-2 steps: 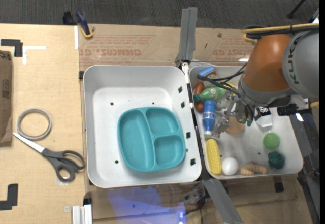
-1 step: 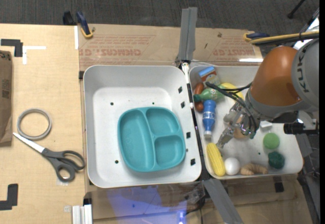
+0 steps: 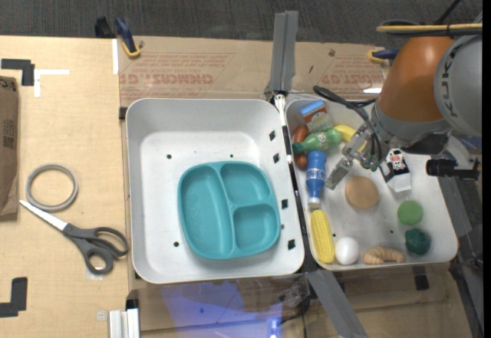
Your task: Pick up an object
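The arm reaches in from the right over the right bin (image 3: 439,198). Its gripper (image 3: 343,164) hangs low near the bin's middle, just beside a blue bottle (image 3: 315,173) and above a round tan bread roll (image 3: 361,194); whether it is clenched or released cannot be told. Also in that bin lie a corn cob (image 3: 321,235), a white egg (image 3: 347,251), a green ball (image 3: 410,211) and a dark green lump (image 3: 418,241). The left bin (image 3: 153,175) holds a teal divided plate (image 3: 229,209). Scissors (image 3: 80,235) and a tape roll (image 3: 51,186) rest on the tabletop (image 3: 61,114).
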